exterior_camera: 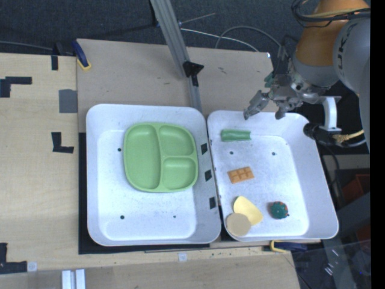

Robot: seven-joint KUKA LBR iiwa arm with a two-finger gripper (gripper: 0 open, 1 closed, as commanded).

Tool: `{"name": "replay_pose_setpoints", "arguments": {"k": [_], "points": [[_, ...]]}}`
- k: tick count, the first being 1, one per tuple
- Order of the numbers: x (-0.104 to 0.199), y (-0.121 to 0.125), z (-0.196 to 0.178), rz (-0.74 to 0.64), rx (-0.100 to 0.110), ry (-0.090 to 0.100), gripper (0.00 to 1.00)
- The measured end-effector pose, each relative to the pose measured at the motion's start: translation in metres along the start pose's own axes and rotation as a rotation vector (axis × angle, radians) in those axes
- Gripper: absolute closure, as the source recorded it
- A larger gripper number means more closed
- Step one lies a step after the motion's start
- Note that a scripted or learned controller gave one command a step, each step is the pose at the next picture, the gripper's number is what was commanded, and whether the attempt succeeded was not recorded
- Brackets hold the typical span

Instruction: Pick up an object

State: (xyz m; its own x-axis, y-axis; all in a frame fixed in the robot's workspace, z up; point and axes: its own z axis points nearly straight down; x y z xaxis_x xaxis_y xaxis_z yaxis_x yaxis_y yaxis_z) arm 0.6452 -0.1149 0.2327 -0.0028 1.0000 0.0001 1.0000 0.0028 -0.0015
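We see the gripper [264,109] poised over the right bin's [313,179] far rim, fingers spread and pinching nothing. Below it in that bin lie a green pod-like piece [235,135], an orange waffle [240,174] and — nearer us — a yellow piece [248,209] and tan disc [238,224].

a pale wooden tabletop [36,179] fills the left and lower part of the view, marked with short strips of dark tape [17,84] and a grey patch [68,100]. beyond its far edge lies dark blue-grey carpet [72,8]. a slanted metal rail [171,32] crosses the carpet down onto the tabletop. thin pale cables [240,36] curl over the carpet near the far edge. a blue and yellow clamp [81,56] sits at the far left corner of a raised board. the light is even and soft.
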Motion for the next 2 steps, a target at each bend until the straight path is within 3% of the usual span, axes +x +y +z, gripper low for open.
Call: {"name": "replay_pose_setpoints", "arguments": {"k": [1, 2], "points": [[0.0, 0.0, 0.0, 0.0, 0.0, 0.0, 0.0], [-0.008, -0.001, 0.052, 0.002, 0.005, -0.001, 0.0]]}}
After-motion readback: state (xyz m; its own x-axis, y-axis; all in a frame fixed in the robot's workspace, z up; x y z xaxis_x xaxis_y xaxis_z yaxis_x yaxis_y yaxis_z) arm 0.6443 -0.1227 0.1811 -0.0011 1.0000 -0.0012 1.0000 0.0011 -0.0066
